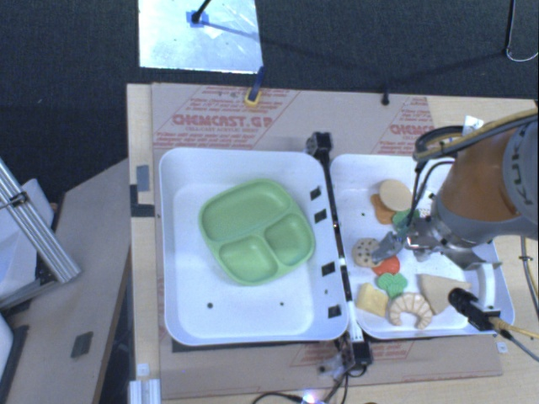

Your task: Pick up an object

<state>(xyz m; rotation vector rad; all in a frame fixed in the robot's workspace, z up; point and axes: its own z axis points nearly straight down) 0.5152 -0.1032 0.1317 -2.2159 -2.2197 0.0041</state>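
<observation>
The right bin (354, 175) holds several toy foods. A round tan bun (394, 194) lies over an orange piece (383, 212) at the back. A chocolate-chip cookie (365, 252), a red piece (386, 266), a green broccoli-like piece (391, 284), a yellow cheese block (370, 299), a croissant (410, 310) and a tan wedge (442, 291) lie nearer the front. My gripper (396, 242) is low in this bin, just right of the cookie and above the red piece. A small green piece (402, 219) shows beside the wrist.
The left bin (181, 301) carries a green divided plate (255, 230). A black divider (330, 234) runs between the bins. The arm's body (484, 183) covers the right bin's right side. A foil sheet (200, 23) lies beyond the bench.
</observation>
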